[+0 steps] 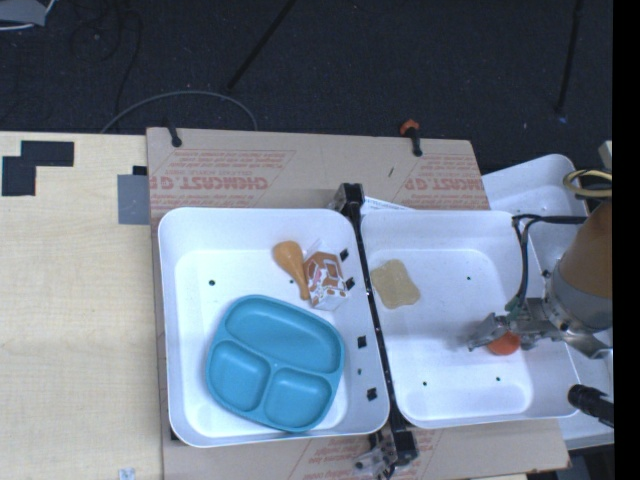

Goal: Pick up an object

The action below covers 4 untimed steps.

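Observation:
My gripper (490, 340) reaches in from the right and sits low over the right bin (440, 408), near its right side. A small red-orange object (504, 345) lies right at the fingertips, partly hidden by them; whether it is gripped is unclear. A flat tan patch (396, 285) lies in the right bin's left part, well clear of the gripper. In the left bin (185, 268) rest a blue divided plate (274, 362), an orange spoon-like piece (292, 264) and a crumpled brown-and-white wrapper (325, 279).
A black divider clip strip (366, 318) runs between the two bins. Cardboard (300, 173) lies under both bins. A dark cable (520, 258) loops down to the wrist at the right bin's far right edge.

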### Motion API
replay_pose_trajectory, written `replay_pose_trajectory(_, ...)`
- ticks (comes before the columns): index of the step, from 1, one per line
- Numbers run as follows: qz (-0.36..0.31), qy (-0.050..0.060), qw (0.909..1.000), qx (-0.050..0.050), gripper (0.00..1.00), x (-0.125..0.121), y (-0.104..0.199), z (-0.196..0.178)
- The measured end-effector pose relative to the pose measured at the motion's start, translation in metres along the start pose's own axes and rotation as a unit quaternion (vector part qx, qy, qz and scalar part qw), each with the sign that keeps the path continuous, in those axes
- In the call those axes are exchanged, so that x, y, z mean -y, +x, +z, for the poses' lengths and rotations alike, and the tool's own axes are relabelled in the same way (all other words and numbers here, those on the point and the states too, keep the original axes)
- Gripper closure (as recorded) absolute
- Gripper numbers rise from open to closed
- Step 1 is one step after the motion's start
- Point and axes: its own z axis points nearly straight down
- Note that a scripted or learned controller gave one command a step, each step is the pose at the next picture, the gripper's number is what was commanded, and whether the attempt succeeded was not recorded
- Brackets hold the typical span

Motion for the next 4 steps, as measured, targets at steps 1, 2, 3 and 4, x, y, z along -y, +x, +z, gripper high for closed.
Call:
replay_pose_trajectory(1, 0.001, -0.002, 1.0000, 0.001, 0.00, 0.000, 0.001, 0.042)
replay_pose_trajectory(2, 0.003, -0.003, 1.0000, 0.001, 1.00, -0.001, -0.001, 0.029)
replay_pose_trajectory(3, -0.001, -0.004, 1.0000, 0.001, 1.00, -0.007, 0.001, -0.015)
replay_pose_trajectory(4, -0.001, -0.004, 1.0000, 0.002, 1.00, -0.012, -0.008, -0.063)
